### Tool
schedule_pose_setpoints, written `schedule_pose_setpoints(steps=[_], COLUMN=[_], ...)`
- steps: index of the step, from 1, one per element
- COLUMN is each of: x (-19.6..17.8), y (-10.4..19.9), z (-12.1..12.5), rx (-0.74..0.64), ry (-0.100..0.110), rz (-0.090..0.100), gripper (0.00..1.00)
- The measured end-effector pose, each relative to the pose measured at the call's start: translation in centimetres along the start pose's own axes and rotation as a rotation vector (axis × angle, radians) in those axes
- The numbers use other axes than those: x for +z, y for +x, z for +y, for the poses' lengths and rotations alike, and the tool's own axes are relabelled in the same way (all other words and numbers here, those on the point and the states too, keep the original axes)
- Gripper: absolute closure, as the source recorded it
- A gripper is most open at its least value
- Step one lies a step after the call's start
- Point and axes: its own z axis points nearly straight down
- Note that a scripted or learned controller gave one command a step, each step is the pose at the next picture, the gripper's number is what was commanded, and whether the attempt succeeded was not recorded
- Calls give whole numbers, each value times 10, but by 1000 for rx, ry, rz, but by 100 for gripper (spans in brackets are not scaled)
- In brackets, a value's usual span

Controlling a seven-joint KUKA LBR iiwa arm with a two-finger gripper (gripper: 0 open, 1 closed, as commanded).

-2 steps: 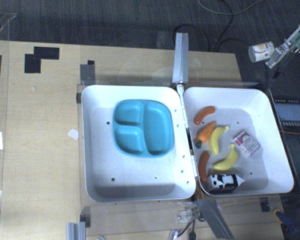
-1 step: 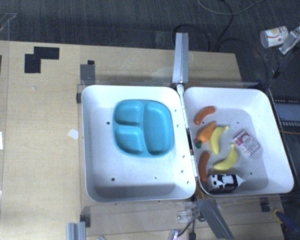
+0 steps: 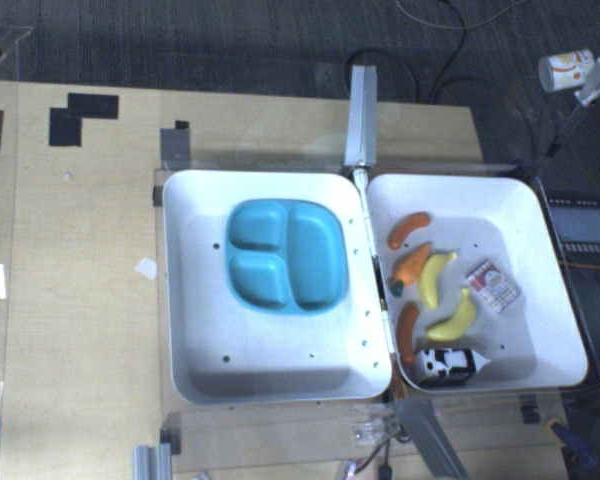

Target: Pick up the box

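A small white box with red print lies flat and tilted in the right bin, right of centre. A yellow banana lies just to its lower left, close to it. A black-and-white carton-like object rests against the bin's front wall.
Also in the right bin are a second banana, an orange carrot, an orange sausage and a brown sausage, all on the left side. The left bin holds a blue divided tray. A metal post stands behind the bins.
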Motion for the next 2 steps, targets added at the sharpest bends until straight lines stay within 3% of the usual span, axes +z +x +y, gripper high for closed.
schedule_pose_setpoints(steps=[2], x=[0], y=[0], z=[0], rx=[159], ry=[1], rz=[0], gripper=[100])
